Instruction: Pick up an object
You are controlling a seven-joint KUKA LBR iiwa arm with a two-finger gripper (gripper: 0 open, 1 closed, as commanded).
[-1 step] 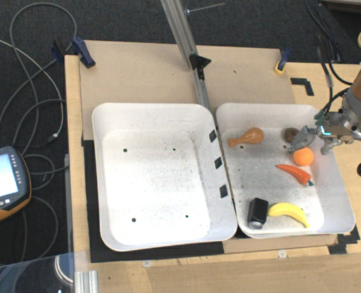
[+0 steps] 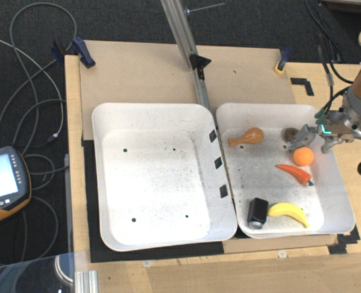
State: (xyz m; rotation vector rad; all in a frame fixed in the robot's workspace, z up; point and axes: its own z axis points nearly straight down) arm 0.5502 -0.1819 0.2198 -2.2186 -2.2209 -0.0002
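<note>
Two shallow white bins sit side by side on the bench: the left bin [image 2: 107, 127] and the right bin [image 2: 339, 200]. The right bin holds five loose things, one of each kind: one chicken drumstick toy [image 2: 247, 137], one orange ball [image 2: 303, 157], one carrot [image 2: 295, 173], one banana [image 2: 288, 213] and one small black block [image 2: 257, 212]. One arm reaches in from the right with one gripper [image 2: 311, 136]. Two blue clamps grip the board's far edge, the left clamp [image 2: 82, 52] and the right clamp [image 2: 283, 60]. One metal post [image 2: 179, 23] rises between the bins. One handheld pendant [image 2: 2, 185] lies off the bench to the left
</note>
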